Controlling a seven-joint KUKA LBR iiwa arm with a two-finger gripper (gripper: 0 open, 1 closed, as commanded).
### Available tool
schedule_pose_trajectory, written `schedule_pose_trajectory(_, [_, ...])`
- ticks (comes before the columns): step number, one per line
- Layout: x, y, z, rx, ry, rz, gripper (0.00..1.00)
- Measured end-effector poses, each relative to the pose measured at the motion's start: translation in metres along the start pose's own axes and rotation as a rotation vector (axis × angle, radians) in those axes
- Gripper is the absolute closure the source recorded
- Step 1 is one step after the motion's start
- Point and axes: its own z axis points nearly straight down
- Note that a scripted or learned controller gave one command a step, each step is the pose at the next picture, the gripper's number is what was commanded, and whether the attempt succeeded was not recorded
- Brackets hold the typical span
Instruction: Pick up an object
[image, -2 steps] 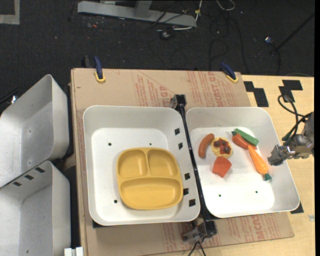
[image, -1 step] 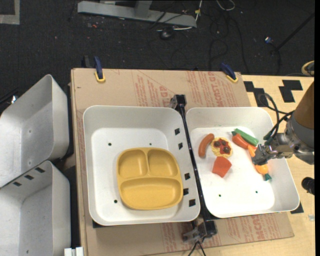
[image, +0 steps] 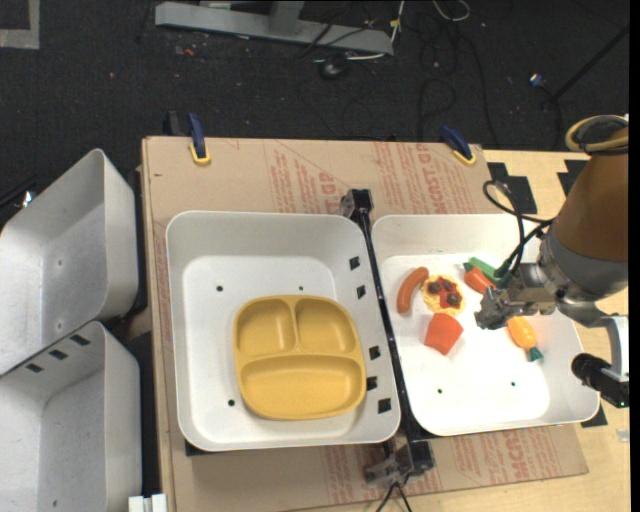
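The right bin (image: 480, 400) holds several toy foods. A red-orange sausage (image: 411, 289) lies at its left, with a small pizza slice (image: 443, 294) beside it and a red pepper piece (image: 443, 333) just below. An orange carrot with a green tip (image: 523, 333) lies further right. A red and green piece (image: 479, 272) sits near the bin's back. My gripper (image: 497, 309) hangs low over the bin between the pizza slice and the carrot, just left of the carrot. Nothing visible sits between its fingers.
The left bin (image: 200, 250) holds a yellow divided tray (image: 298, 357). A black divider (image: 372, 300) runs between the two bins. White spare bins (image: 60, 300) stand off the bench to the left. The arm (image: 600, 230) fills the right side.
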Motion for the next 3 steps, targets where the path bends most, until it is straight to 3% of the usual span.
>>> schedule_pose_trajectory(3, [0.181, -0.005, 0.0, 0.0, 0.001, -0.002, 1.0])
